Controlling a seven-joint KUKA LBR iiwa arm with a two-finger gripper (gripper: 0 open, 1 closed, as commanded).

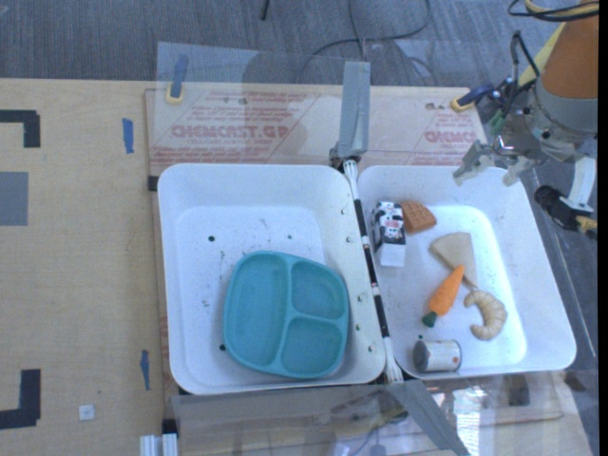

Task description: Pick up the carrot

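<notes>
From the camera view, you see the carrot (445, 294) lying in the right bin (546, 283), slanted, with its green end toward the near side. It sits between a pale wedge (455, 250) and a croissant (487, 313), with a metal can (437, 354) near its green end. Your gripper (495, 162) hangs over the bin's far right corner, well apart from the carrot, fingers spread and holding nothing. A teal divided plate (285, 315) rests in the left bin (190, 207).

**What sits in the 2 bins**

We see a teal divided plate (287, 315) in the left bin (185, 193). The right bin (546, 283) holds a croissant (487, 313), a metal can (438, 354), a small carton (389, 232) and 2 bread pieces.
</notes>
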